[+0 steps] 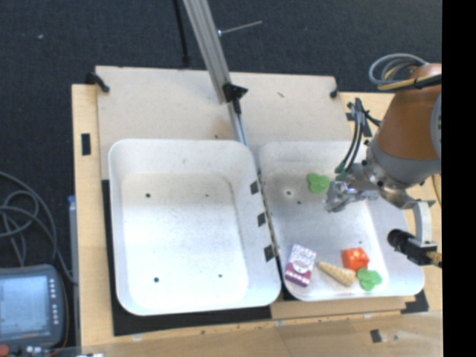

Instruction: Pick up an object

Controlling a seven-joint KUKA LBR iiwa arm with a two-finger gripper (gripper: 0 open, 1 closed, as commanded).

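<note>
Two shallow white bins with rounded corners and a faintly speckled matte surface sit side by side on a pale wooden table point(89, 199). The left bin point(186, 225) is a broad rounded rectangle; the right bin point(286, 166) holds every loose object. From three o'clock the grey arm with its orange band point(405, 129) reaches over the right bin, and its metallic gripper point(338, 197) hangs just inside the bin, a little above centre. The view does not resolve its tip well enough to tell how it stands, and nothing can be seen caught in it. Just beside the gripper at ten o'clock lies a small green lump point(318, 183), soft-edged and rounded, with no clear long axis; whether the two touch cannot be told. Toward six o'clock of the bin a row of objects lies near the lower wall. A small box point(300, 265), white on top with a purple lower part and a printed pattern, has its long axis running from about one o'clock to seven o'clock. To its right a tan cone point(338, 274), smooth and tapered, lies on its side with the long axis from ten to four o'clock, the narrow tip toward ten. An orange-red blocky piece point(355, 259) sits just above the cone's wide end, and a glossy green rounded piece point(369, 278) lies just beside it at five o'clock.
</note>
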